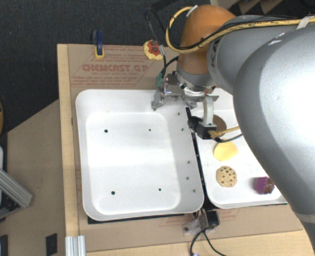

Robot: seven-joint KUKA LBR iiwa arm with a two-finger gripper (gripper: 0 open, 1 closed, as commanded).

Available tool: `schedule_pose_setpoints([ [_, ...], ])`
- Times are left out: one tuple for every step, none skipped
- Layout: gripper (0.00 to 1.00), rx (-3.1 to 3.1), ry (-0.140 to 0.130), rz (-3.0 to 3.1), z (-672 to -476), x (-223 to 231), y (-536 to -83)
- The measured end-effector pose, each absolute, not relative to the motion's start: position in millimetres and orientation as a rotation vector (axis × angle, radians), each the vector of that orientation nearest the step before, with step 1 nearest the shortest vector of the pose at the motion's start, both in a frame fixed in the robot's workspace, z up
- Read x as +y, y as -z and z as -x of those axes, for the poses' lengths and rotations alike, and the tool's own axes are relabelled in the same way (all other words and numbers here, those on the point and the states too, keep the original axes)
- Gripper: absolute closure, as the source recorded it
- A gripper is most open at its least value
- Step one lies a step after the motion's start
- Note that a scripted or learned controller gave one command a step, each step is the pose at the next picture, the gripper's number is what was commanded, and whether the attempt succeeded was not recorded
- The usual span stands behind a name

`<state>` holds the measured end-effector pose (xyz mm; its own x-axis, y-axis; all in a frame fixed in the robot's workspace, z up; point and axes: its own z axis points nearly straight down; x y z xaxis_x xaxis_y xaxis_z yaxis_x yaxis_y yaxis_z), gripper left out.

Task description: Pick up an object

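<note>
My gripper (192, 99) hangs over the back of the bench, above the rim between the two white bins. In the right bin (242, 199) lie a yellow lump (225, 151), a round chocolate-chip cookie (226, 176) and a small purple piece (263, 185). A brown round thing (220, 124) sits just right of the gripper, partly hidden by it. The large grey arm covers the right side of that bin.
The left bin (130, 159) lies to the gripper's left. A blue clamp (98, 42) and a red-and-yellow clamp (153, 49) hold the brown board (114, 67) behind the bins. Black cables hang at the front edge (202, 225).
</note>
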<state>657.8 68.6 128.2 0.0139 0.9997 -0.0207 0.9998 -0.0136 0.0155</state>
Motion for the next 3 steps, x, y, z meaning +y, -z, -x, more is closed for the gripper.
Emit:
schedule_pose_setpoints([
  [0.00, 2.187, 0.008, -2.219, -658.1, 69.8, -127.1],
  [0.00, 2.185, 0.008, -2.220, -658.3, 69.9, -127.1],
  [0.00, 2.184, 0.008, -2.219, -658.3, 71.0, -126.0],
])
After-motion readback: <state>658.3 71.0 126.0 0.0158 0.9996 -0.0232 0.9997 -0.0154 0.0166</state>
